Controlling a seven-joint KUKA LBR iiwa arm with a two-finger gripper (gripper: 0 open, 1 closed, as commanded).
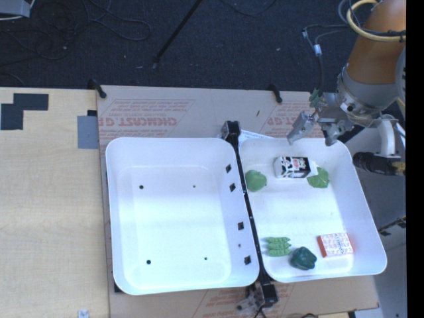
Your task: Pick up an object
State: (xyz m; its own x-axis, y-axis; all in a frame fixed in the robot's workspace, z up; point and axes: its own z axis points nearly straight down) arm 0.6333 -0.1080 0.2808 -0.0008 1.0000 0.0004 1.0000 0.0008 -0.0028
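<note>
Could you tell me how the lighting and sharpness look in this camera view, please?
In the camera view, even light washes the two shallow white bins nearly featureless; the small black-and-white carton and red-and-white box cast faint shadows; the grey two-finger gripper looks slightly soft; the dark floor behind is dim.

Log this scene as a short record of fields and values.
arm: enters from the view's right
gripper: open, above right bin's far rim, holding nothing
right bin contents: black-and-white carton, two green lumps, green pea pods, dark green lump, red-and-white box
left bin: white, beside the right one
</note>
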